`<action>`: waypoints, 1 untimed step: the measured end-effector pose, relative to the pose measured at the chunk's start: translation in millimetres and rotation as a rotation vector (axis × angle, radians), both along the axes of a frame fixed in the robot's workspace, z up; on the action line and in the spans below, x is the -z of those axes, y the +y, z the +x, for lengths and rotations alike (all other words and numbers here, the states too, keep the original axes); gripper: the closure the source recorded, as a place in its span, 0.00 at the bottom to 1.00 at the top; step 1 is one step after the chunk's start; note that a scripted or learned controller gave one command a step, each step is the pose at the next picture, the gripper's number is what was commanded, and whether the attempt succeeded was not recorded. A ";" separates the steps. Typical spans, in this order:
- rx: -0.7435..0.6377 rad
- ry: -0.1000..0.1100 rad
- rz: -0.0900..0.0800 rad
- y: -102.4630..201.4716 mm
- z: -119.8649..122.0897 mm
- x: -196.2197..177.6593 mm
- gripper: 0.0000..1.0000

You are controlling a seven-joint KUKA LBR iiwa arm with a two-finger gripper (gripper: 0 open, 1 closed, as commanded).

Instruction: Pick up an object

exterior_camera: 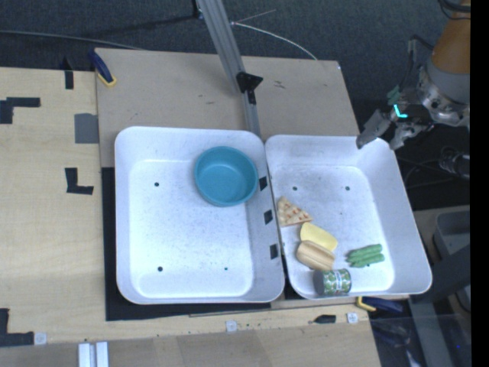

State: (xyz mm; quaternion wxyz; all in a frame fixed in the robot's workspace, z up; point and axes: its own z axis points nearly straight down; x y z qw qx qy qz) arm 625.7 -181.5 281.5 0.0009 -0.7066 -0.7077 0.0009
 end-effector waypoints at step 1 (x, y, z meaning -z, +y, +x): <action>0.000 -0.002 -0.001 0.0 0.4 -0.8 0.00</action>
